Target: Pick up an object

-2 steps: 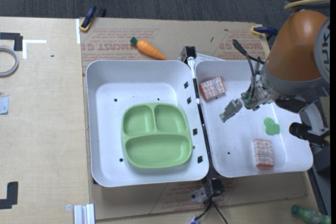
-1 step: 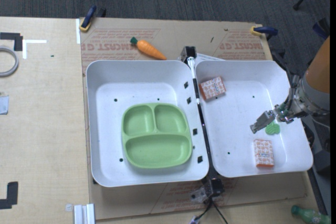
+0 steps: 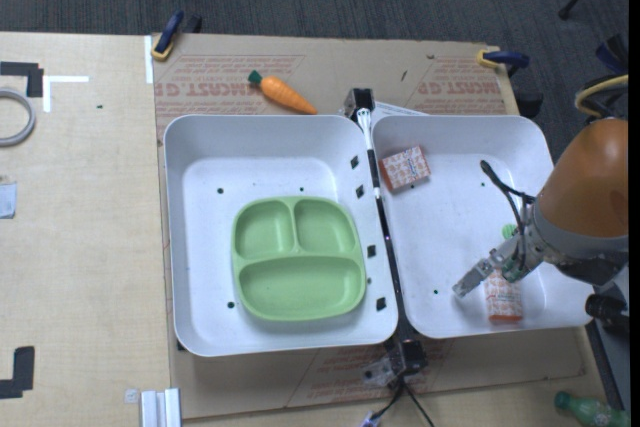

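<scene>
My gripper [image 3: 478, 279] is low in the right bin [image 3: 450, 215], near its front right corner, reaching in from the right under the orange wrist band. A small orange and white packet [image 3: 504, 301] lies on the bin floor right beside the gripper, touching or nearly touching it. Whether the packet is held cannot be told from this view. A red and white box [image 3: 405, 168] lies flat at the back left of the same bin, well clear of the gripper.
The left bin [image 3: 200, 215] holds a green divided plate [image 3: 297, 258]. A toy carrot [image 3: 283, 92] lies on the cardboard behind the bins. A black cable [image 3: 503, 183] hangs over the right bin's right side. Blue clamps [image 3: 168, 33] sit on the cardboard's back corners.
</scene>
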Robot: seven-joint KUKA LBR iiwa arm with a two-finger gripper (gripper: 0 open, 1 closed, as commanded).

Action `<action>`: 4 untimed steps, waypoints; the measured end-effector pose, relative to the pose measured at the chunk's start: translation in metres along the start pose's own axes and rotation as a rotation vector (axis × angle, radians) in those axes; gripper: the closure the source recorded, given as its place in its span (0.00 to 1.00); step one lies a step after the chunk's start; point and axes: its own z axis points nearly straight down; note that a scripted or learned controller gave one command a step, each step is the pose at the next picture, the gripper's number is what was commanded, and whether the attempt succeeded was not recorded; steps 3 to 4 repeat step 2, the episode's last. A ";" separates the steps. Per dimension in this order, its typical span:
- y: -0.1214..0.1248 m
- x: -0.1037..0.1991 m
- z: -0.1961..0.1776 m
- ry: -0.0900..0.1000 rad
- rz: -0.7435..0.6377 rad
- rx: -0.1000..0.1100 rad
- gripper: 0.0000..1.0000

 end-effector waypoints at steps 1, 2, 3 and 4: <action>0.027 0.042 0.000 0.000 -0.188 0.000 0.00; 0.069 0.011 0.000 -0.002 -0.387 -0.001 0.00; 0.069 0.011 0.000 -0.002 -0.387 -0.001 0.00; 0.069 0.011 0.000 -0.002 -0.387 -0.001 0.00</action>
